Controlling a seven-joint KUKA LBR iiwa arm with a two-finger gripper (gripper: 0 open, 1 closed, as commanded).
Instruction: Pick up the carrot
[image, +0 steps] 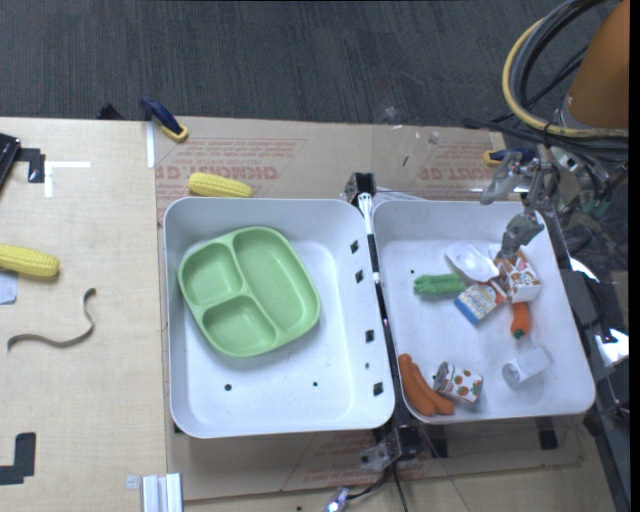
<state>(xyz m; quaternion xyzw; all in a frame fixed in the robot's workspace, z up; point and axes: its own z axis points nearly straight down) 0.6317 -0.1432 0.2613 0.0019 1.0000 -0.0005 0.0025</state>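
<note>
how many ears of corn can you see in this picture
2. One ear of corn lies on the cardboard just behind the left bin. The other ear lies on the bench at the far left edge.

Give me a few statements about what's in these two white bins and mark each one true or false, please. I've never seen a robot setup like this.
1. The green divided plate lies in the left bin. True.
2. The carrot is on the green divided plate. False: it lies in the right bin, below a small printed carton.
3. The pincer hangs over the right bin's upper right part. True.
4. The pincer grips the carrot. False: the carrot lies on the bin floor, apart from it.
5. Two corn cobs lie inside the left bin. False: both lie outside on the bench.
</note>
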